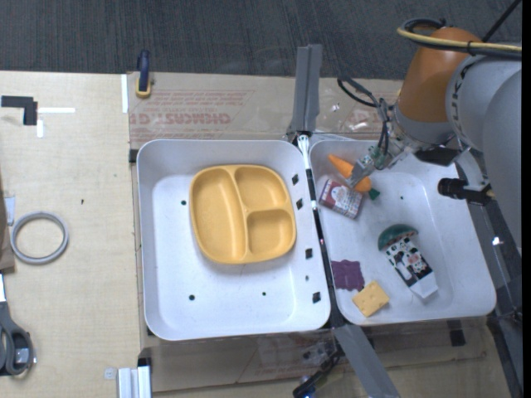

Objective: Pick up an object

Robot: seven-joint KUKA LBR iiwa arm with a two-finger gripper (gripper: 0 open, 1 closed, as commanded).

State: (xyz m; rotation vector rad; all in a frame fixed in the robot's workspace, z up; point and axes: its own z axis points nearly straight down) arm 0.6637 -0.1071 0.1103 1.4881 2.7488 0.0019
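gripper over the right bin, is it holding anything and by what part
It cannot be told. The gripper is down at the orange carrot-like piece, but nothing visibly sits between its fingers.

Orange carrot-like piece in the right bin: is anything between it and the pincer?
Nothing visible stands between them. The pincer is low in the right bin, right at the orange carrot-like piece. The red-and-white packet lies just beside and below it, close enough to get nudged.

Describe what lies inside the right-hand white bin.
The right bin holds an orange carrot, red packet, cow-print carton, purple piece and yellow block. The gripper covers the carrot's end.
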